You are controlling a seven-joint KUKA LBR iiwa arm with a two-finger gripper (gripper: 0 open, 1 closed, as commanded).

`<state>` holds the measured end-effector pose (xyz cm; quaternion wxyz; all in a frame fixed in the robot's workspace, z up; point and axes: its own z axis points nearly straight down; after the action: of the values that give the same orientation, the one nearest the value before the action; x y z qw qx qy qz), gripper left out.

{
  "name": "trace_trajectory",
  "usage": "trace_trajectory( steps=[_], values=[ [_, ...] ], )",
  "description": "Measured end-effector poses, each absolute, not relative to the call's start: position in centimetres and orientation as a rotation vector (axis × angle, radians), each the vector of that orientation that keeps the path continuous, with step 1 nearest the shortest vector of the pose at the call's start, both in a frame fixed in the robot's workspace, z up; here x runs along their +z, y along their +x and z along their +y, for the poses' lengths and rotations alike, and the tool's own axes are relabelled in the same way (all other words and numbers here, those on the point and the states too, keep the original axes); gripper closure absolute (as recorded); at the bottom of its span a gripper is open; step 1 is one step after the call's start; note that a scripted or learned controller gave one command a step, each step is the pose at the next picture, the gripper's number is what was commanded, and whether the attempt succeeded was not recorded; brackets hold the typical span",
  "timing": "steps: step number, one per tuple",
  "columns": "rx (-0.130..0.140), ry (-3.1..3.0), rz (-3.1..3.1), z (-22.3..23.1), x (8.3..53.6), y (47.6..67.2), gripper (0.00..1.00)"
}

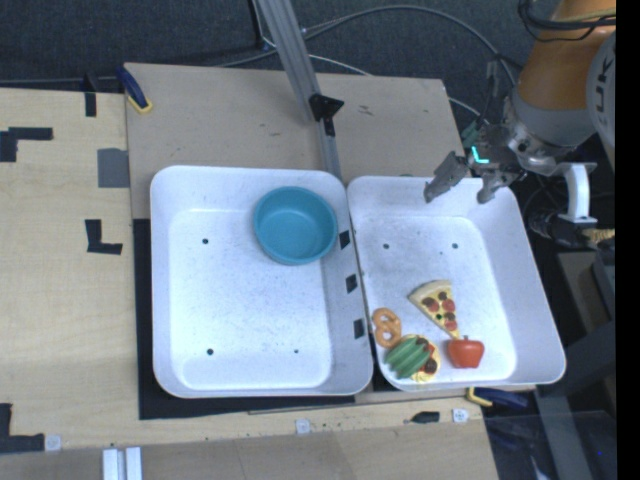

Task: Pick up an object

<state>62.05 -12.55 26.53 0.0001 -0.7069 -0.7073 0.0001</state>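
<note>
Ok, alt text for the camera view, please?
The gripper hangs open over the right bin's far edge, holding nothing. Toy pizza, pretzel, tomato and a green item sit near its front; the left bin holds a blue bowl.

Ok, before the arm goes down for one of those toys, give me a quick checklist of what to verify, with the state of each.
1. Claw open: ok, its two fingers stand spread apart with nothing between them.
2. Claw over the bin that holds the toys: ok, it hangs at the far edge of the right bin.
3. Claw lined up above a toy: not ok, the pizza slice, pretzel, tomato and green piece all lie at the near end.
4. Room around the target: the pizza slice lies apart, ok; the green piece touches the pretzel, not ok.
5. Blue bowl out of the way: ok, it sits in the left bin.
</note>
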Motion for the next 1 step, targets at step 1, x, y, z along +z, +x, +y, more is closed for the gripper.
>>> trace_trajectory(
  steps=[1],
  values=[
    [0.001,-2.221,-2.222,-12.55,26.52,62.04,0.0]
  ],
)
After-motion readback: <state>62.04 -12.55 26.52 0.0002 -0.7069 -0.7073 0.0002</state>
